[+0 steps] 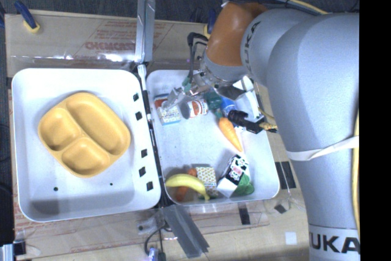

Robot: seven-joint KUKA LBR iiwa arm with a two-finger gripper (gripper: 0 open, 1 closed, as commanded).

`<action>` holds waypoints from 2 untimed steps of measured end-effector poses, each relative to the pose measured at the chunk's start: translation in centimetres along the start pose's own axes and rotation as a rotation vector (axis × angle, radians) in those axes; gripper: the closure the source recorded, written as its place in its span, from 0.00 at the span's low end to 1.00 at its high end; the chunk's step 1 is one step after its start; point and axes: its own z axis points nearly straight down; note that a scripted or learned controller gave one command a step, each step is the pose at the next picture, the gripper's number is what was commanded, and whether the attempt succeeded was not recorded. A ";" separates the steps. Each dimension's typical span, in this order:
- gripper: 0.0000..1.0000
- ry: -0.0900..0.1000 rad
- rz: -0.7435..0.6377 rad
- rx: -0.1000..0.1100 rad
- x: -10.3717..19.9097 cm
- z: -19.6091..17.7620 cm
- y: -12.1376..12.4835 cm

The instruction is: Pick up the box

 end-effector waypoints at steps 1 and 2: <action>1.00 0.000 -0.004 0.000 0.0 -1.1 0.1; 1.00 -0.002 0.080 -0.003 -2.1 1.5 0.1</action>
